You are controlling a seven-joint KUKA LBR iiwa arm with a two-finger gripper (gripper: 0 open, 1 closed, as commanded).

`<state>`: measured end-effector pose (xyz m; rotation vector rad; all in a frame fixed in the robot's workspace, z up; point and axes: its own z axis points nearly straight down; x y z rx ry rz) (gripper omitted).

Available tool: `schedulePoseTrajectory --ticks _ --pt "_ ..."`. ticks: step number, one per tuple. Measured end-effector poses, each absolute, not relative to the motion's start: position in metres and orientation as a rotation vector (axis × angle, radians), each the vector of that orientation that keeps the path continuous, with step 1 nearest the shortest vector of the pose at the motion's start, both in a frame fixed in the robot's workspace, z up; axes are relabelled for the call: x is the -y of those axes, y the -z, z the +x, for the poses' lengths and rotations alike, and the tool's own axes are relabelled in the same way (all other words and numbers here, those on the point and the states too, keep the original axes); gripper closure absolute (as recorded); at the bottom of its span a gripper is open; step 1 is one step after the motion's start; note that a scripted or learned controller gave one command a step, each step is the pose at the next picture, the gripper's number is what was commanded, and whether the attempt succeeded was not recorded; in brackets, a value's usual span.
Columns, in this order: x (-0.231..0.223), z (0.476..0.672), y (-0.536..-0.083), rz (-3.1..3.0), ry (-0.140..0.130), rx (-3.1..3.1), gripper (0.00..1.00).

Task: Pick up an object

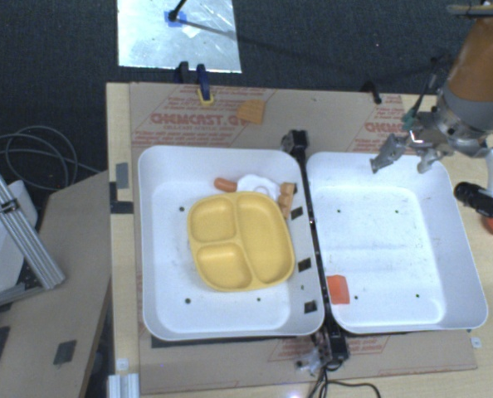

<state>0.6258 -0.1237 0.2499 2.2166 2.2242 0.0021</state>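
In the left bin [159,247] lies a yellow divided plate [238,241]. Just behind it are a small orange sausage-shaped piece [225,185], a white cup-like item [256,186] and a tan piece [287,195] by the bin's right wall. An orange-red block [337,288] sits in the near left corner of the right bin [446,305]. My gripper [398,168] hangs over the far edge of the right bin, well away from the block. It is open, and nothing sits between its two grey fingers [385,156].
Both bins rest on a cardboard sheet [230,114] with a tan patch [251,111] near its back edge. A shiny metal plate [178,21] lies on the dark floor behind. Cables [31,160] and an aluminium frame [18,230] stand at the left.
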Motion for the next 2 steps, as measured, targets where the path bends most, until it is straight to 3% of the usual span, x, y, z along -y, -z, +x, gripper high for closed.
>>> schedulePoseTrajectory --ticks 1,2 --pt "0.123 0.627 -0.261 2.211 -0.006 -2.226 1.00" --pt "0.086 0.609 -0.256 2.214 0.000 -2.230 1.00"
